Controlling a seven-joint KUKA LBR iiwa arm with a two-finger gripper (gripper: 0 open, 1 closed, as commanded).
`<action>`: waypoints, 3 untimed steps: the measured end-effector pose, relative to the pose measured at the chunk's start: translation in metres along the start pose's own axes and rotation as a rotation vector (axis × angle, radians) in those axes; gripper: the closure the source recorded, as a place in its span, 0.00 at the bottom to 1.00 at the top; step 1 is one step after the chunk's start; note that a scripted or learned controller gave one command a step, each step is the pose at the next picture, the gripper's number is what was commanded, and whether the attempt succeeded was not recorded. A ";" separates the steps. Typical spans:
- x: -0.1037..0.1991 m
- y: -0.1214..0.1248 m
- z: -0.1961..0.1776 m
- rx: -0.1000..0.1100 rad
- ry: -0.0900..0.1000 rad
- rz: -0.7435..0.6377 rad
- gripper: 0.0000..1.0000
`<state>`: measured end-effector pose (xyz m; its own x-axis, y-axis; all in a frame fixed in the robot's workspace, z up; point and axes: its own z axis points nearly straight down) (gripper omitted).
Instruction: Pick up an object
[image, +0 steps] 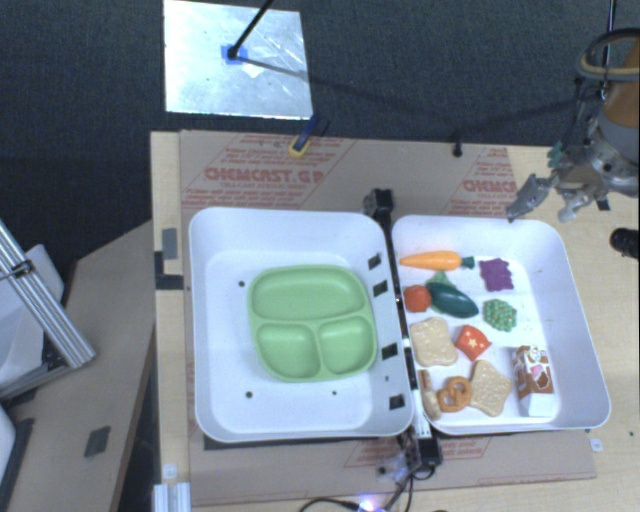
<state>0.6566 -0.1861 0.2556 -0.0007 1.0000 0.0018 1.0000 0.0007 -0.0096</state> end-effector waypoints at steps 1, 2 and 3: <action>0.001 0.002 -0.008 -0.012 -0.002 -0.003 0.00; 0.003 0.007 0.054 -0.008 -0.002 -0.004 0.00; 0.012 0.012 0.104 -0.009 -0.001 -0.006 0.00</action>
<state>0.6680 -0.1741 0.1513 -0.0065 1.0000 0.0003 1.0000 0.0065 -0.0008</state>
